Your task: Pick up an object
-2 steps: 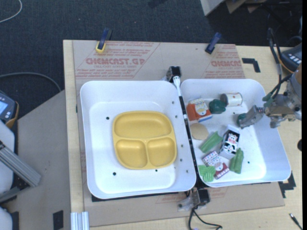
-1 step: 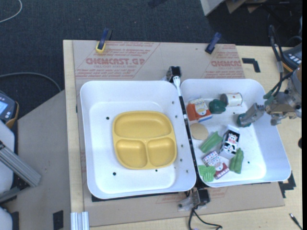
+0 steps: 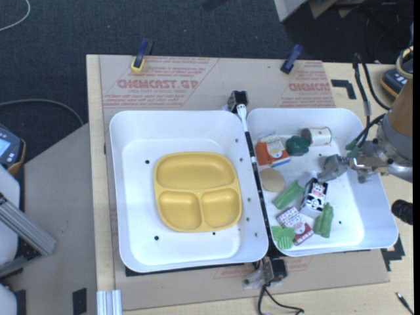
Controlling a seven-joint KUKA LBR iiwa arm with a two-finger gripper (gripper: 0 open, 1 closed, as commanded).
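Dark carpet surrounded a bench topped with a brown board point(image 3: 197, 77), printed in red lettering and pinned at its far edge by two clamps. Two shallow white bins sat side by side on it. In the left bin point(image 3: 131, 136) lay a yellow divided plate point(image 3: 197, 190) with three compartments, well apart from everything else.

All the loose objects were in the right bin point(image 3: 374, 222): an orange carton point(image 3: 271, 151) near the dividing rim, a dark green round piece point(image 3: 296, 144) just beside a white cylinder point(image 3: 319, 136), a tan disc point(image 3: 273, 179), green pieces point(image 3: 289, 194) toward the near edge, and a small black-and-white box point(image 3: 315, 196) among them.

From the right, the grey arm point(image 3: 397, 140) reached over that bin. Its gripper point(image 3: 333, 167) hung just above the black-and-white box, near the bin's middle. Whether the fingers were apart or together could not be told at this angle, and nothing was visibly between them.
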